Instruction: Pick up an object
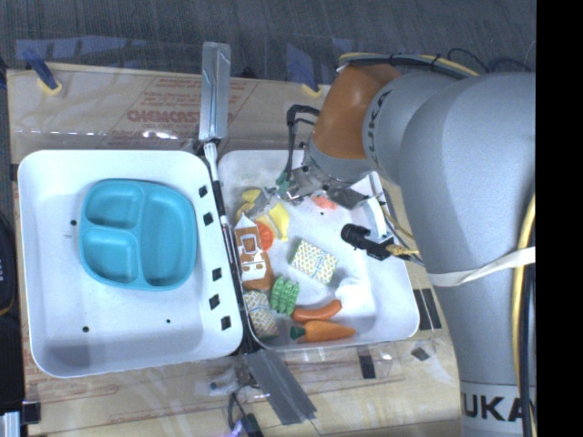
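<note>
My gripper (273,192) reaches into the back left of the right bin (393,291), down among the toys. Its tip sits right over a yellow piece (278,218) and next to a red piece (265,235). Nearby lie a small printed carton (250,255), a patterned pouch (313,261), a green ridged piece (283,295), two orange carrots (321,321) and a round woven ball (259,311). The arm's orange band (348,116) and grey body cover the bin's back right.
The left bin (55,317) holds a blue divided plate (139,233). A metal divider bar (215,89) stands between the bins at the back. A black cable plug (363,238) hangs over the right bin.
</note>
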Controlling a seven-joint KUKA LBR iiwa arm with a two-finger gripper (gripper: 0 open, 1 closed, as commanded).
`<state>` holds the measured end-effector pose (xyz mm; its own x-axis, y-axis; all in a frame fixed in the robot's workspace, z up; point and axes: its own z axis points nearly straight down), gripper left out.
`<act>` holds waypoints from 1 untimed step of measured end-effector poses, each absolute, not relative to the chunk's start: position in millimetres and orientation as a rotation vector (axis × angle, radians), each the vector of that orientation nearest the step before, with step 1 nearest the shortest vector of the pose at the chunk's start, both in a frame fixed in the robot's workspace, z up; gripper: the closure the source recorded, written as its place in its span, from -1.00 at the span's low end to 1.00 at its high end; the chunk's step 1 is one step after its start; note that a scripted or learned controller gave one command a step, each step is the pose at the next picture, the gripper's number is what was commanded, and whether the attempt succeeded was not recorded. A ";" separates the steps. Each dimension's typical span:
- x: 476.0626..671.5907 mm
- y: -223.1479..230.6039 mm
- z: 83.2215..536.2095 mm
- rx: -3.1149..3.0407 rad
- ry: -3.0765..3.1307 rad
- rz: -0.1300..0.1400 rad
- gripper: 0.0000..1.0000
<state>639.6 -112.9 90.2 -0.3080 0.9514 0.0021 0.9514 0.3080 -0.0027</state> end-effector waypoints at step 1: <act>639.6 -112.7 96.6 -1.840 -2.536 0.007 1.00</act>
